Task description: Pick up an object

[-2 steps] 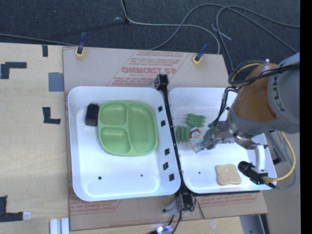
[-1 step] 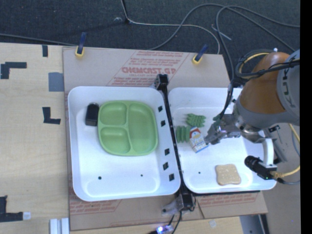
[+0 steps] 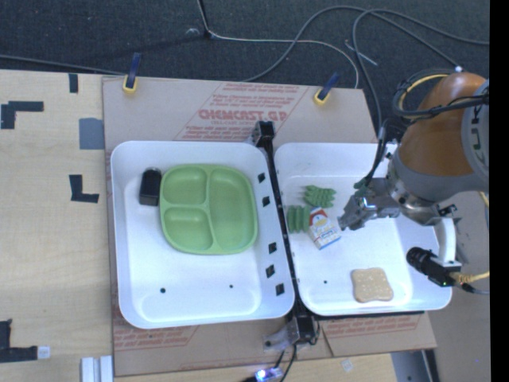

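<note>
At the far left lay the pale wooden desk [image 3: 48,237], marked with a few dark tape pieces. A brown cardboard sheet [image 3: 238,110] with red lettering sat under both bins, pinned at its far edge by two yellow-and-blue clamps [image 3: 130,76].

The left bin [image 3: 143,293] held a small black block [image 3: 150,187] near its left wall, touching or just beside the left edge of a green divided plate [image 3: 210,209], which lay flat in the far half of that bin. A black divider strip [image 3: 274,229] ran between the two bins.

In the right bin [image 3: 413,289], a green ridged item [image 3: 297,218] lay close to the divider, with a second green leafy piece [image 3: 320,195] just beyond it. A small white carton [image 3: 323,228] with red and blue print rested tilted just right of these. A round tan cracker-like piece [image 3: 371,285] lay near the front wall, well apart from the rest.

The end effector [image 3: 351,216] sat low over the right bin, its tip just beside the carton's right side. How far its fingers were spread could not be told, and nothing was visibly held between them. The grey arm [image 3: 433,173] with its orange band [image 3: 445,126] reached in from the right.
</note>
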`<state>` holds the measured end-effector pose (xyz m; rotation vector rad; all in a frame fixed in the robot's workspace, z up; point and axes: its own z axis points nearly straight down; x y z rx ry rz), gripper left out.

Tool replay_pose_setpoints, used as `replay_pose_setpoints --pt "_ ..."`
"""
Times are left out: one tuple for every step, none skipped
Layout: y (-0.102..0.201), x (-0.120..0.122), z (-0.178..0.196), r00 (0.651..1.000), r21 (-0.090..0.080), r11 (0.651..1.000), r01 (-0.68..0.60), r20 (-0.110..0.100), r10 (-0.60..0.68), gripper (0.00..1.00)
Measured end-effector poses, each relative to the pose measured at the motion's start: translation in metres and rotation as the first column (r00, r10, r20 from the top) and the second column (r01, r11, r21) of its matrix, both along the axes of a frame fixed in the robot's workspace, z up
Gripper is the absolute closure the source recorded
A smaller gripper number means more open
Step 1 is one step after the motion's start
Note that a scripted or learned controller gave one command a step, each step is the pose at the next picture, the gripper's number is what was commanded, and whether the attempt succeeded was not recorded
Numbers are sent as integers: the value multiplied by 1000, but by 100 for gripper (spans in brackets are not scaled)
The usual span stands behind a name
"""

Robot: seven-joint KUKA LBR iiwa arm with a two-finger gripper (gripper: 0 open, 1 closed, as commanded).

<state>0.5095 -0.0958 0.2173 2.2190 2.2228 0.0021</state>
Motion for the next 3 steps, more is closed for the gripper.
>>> replay_pose_setpoints --pt "50 -2 1 1000 2 1000 -5 -3 5 100" --pt "105 4 11 1000 1 1000 -6 -3 6 100" --pt "162 16 -1 1000 0 1000 -5 -4 5 100"
